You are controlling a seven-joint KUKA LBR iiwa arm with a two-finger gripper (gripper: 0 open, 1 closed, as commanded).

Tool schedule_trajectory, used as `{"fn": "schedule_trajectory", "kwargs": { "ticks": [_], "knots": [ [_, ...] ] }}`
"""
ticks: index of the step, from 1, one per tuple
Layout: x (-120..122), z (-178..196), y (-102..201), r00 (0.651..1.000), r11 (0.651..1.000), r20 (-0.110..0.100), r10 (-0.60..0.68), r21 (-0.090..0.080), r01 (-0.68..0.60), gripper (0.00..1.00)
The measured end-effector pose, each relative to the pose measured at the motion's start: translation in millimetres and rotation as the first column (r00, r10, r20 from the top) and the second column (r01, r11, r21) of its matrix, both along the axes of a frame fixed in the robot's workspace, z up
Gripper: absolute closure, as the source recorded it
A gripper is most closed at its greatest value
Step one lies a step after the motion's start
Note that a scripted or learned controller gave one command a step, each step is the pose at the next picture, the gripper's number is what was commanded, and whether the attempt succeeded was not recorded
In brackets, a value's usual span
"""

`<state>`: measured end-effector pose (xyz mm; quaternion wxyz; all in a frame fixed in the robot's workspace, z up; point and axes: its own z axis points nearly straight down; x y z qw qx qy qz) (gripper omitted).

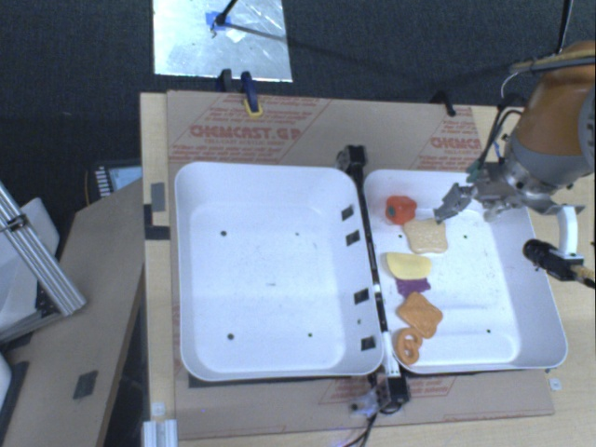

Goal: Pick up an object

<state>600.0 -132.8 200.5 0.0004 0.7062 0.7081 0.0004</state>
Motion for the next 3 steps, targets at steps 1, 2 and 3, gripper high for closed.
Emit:
{"fn": "schedule_trajectory", "kwargs": {
  "ticks": [1, 2, 3],
  "knots": [
    [-81, -69, 7, 1.0, 1.0, -0.012, -0.004, 0.003, 0.004, 0.0],
    [-75, -54, 6, 1.0, 1.0, 0.002, -0.001, -0.001, 0.001, 1.0],
    [-40, 16, 77, 1.0, 1.0, 0.007, 0.006, 0.0, -0.006, 1.0]
  ]
}}
